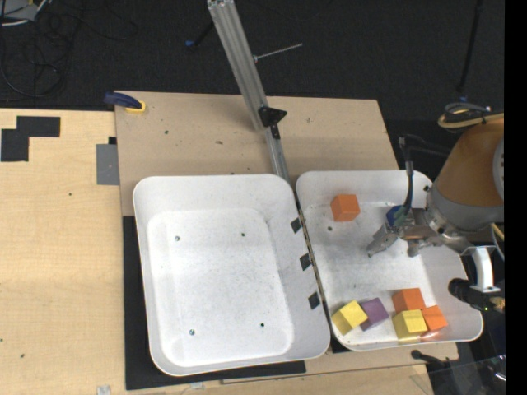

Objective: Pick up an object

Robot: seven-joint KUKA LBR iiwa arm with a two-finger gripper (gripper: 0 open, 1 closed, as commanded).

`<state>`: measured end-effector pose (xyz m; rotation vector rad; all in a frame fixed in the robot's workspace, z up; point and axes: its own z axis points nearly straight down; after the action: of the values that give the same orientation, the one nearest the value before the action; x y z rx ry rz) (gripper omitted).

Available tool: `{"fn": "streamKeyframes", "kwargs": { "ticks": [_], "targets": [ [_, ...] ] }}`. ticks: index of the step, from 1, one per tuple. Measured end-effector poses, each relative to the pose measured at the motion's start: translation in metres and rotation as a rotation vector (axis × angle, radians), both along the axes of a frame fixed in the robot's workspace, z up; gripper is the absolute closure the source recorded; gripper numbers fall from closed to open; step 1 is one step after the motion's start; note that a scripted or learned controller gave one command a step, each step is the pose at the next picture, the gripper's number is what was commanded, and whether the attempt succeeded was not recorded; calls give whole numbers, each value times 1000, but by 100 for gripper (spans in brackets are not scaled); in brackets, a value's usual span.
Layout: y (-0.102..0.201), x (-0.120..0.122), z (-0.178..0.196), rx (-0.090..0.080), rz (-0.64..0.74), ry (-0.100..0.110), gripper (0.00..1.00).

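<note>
A: Nearest the camera, a cluster of blocks sits in the front corner of the right bin [428,183]: a yellow block [350,315] touching a purple block [375,310], then a second yellow block [409,324] pressed against two orange ones [408,299] [434,318]

B: And the gripper [387,243]?

A: It hangs over the middle of that bin, between the cluster and a lone orange block [345,207] farther back. Nothing is seen between its fingers, and whether they are open or closed cannot be told from this slant

B: So what could go wrong for the arm from here?

A: The lone orange block is the easy target, standing free with bare floor all round, but the gripper is beside it, not over it. If it descends where it is, it probably closes on nothing

B: And if it goes for the cluster?

A: The blocks touch, so a finger likely lands on a neighbour or wedges between two, shoving them against the bin wall instead of gripping one

B: The left bin [165,189]?

A: Well apart from the gripper; a divider with black clips [305,261] separates the two bins, and the tabletop [206,134] lies beyond
</note>
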<state>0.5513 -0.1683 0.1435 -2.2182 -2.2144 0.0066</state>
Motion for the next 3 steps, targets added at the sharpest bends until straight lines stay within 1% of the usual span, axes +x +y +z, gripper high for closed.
{"fn": "streamKeyframes", "kwargs": {
  "ticks": [1, 2, 3],
  "targets": [
    [-2, 1, 13, -1, -7, -4, 100],
    [-1, 4, 55, -3, 2, -10, 100],
    [-2, 5, 108, -3, 2, -11, 100]
  ]
}}
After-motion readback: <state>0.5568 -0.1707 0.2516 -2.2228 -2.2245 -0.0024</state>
